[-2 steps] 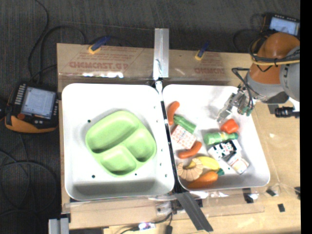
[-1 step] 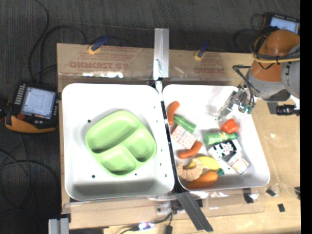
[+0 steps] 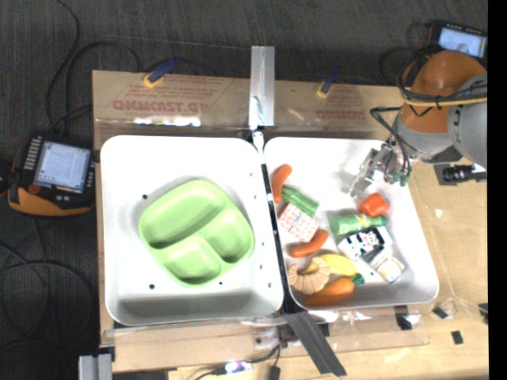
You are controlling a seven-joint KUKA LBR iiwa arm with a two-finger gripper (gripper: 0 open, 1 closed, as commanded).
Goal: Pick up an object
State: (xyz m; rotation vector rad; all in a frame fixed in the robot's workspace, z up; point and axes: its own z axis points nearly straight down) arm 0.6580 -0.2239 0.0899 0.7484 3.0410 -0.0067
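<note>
1. The counter (image 3: 444, 236) carries two white bins side by side: the left bin (image 3: 119, 180) and the right bin (image 3: 333, 153)
2. In the left bin lies a green tray (image 3: 198, 232) with three compartments, near the bin's middle
3. The grey arm (image 3: 467, 125) with its orange band (image 3: 436, 85) comes in from 3 o'clock, above the right bin's far right corner
4. The claw (image 3: 372, 172) hangs over the right bin at about 1 o'clock from the bin's middle; whether it is wide or narrow I cannot tell, and nothing is seen between its tips
5. The toys lie in the near half of the right bin, at 6 to 9 o'clock from the claw
6. A red pepper (image 3: 374, 205) lies just at 6 o'clock of the claw, near the right wall
7. A green can (image 3: 355, 224) lies just below the pepper, touching a black card box (image 3: 364, 244)
8. An orange carrot (image 3: 280, 176) lies by the left wall, with a green block (image 3: 301, 199) and a red-and-white box (image 3: 297, 222) at its 5 o'clock
9. A sausage (image 3: 307, 245) lies just below that box
10. A banana (image 3: 341, 265) and an orange fruit (image 3: 329, 291) lie by the near wall
11. A handheld screen (image 3: 55, 172) sits on the floor at 9 o'clock of the left bin
</note>
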